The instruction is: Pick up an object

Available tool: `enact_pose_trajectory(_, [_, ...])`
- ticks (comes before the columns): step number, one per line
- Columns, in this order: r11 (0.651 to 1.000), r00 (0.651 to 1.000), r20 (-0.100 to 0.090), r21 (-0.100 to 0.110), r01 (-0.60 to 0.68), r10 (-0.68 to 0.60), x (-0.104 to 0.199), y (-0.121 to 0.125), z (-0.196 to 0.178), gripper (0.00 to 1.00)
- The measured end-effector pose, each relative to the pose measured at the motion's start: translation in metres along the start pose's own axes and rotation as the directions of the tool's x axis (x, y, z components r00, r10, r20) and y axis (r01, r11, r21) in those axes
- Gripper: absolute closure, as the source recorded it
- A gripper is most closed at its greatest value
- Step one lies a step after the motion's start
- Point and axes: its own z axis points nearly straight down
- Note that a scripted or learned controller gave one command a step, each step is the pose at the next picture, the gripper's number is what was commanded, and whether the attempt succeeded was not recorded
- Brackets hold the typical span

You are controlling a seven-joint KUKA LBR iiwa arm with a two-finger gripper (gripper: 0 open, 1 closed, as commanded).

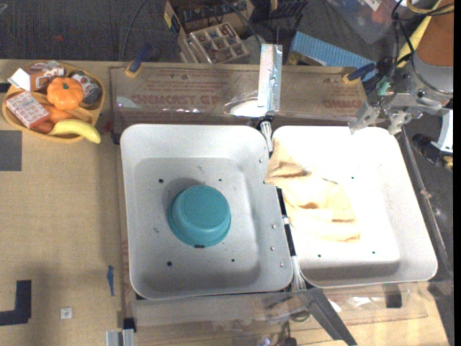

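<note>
Left bin (pixel 144 157): shallow white plastic tray with rounded corners. Contents: one round teal plastic bowl (pixel 200 215), set upside down, a little left of and below the tray's middle, clear of all four walls.

Right bin (pixel 410 193): shallow white plastic tray of the same kind, touching the left bin along their shared edge. Contents: one pale cream cloth (pixel 317 204) with brownish marks, crumpled and spread over the left half of the tray; its upper left corner climbs onto the shared rim between the bins.

Gripper (pixel 376 120): two-finger metal gripper on the grey arm, placed above the far right corner of the right bin, near the back rim. It is well apart from both cloth and bowl. Nothing lies between the fingers. Whether they stand apart or together cannot be told at this angle.

Bench, far left: round shallow basket (pixel 14 114) holding a small orange pumpkin (pixel 65 92), a yellow banana (pixel 75 129) at its front edge, and small printed packets (pixel 26 108).

Behind the bins: long brown cardboard panel (pixel 180 96) with faint lettering, running along the back rims.
</note>
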Motion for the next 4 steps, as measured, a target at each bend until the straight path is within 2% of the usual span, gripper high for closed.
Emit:
enact_pose_trajectory(1, [0.988,0.988,0.000,0.000,0.156,-0.156,0.026,-0.056,0.073,0.00])
enact_pose_trajectory(2, [0.960,0.960,0.002,-0.008,0.279,-0.279,0.027,-0.095,0.137,0.00])
enact_pose_trajectory(3, [0.962,0.962,0.003,-0.013,0.272,-0.272,0.023,-0.094,0.126,1.00])
enact_pose_trajectory(4, [0.962,0.962,0.003,-0.013,0.272,-0.272,0.023,-0.095,0.126,0.00])
